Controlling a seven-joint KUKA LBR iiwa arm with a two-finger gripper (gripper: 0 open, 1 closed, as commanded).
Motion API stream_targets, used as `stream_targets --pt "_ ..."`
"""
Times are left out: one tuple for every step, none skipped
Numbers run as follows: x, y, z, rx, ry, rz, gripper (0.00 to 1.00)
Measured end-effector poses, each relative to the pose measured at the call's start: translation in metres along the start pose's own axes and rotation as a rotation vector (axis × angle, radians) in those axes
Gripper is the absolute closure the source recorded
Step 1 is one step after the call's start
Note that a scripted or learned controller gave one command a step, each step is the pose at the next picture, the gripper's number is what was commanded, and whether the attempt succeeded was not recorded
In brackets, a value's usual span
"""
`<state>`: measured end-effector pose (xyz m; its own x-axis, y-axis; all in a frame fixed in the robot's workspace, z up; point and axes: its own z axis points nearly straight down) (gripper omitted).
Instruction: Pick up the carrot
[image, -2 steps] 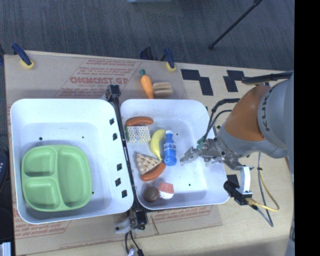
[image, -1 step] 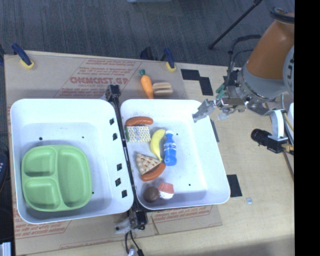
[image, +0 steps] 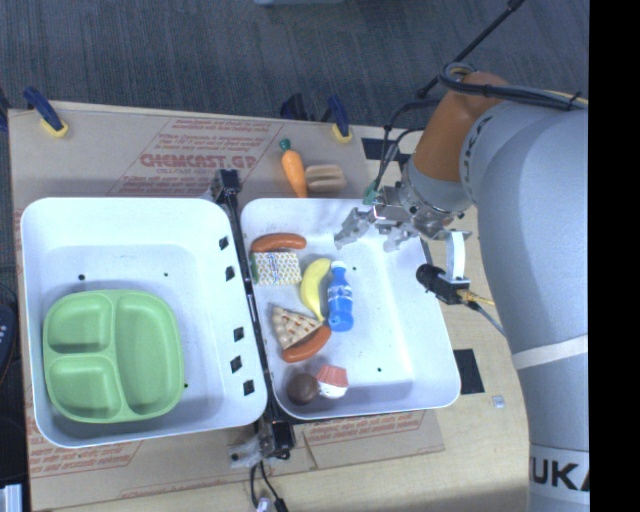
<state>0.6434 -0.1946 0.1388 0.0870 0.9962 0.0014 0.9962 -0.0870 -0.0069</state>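
A: Where is the carrot (image: 293, 171) right now?

B: It lies outside both bins, on the cardboard-covered surface (image: 180, 150) just beyond the far rim of the right bin (image: 400, 330). A small sandwich-like toy (image: 324, 178) sits just beside it on the arm's side.

A: And the pincer (image: 375, 225)?

B: It hangs over the far right part of the right bin, low above the white floor. Nothing sits between its fingers. How far they are spread I cannot tell; the metal parts blur together from this angle.

A: So which way must it travel?

B: Toward the left of the view and up toward the far edge, across the bin rim. The carrot is near but clearly apart from the pincer, with the rim and the sandwich toy lying between.

A: How does the carrot lie?

B: Its long axis runs nearly away from the camera, tilted slightly. The green top points to the far side and a touch left; the orange tip points back toward the bin.

A: Then the grasp?

B: I judge the fingers should close across the short width, so the wrist would need to line up square to that axis, keeping clear of the toy beside it.
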Motion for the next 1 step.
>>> stream_targets --pt "0.0687 0.0067 0.0474 0.000 -0.001 0.108 0.00"
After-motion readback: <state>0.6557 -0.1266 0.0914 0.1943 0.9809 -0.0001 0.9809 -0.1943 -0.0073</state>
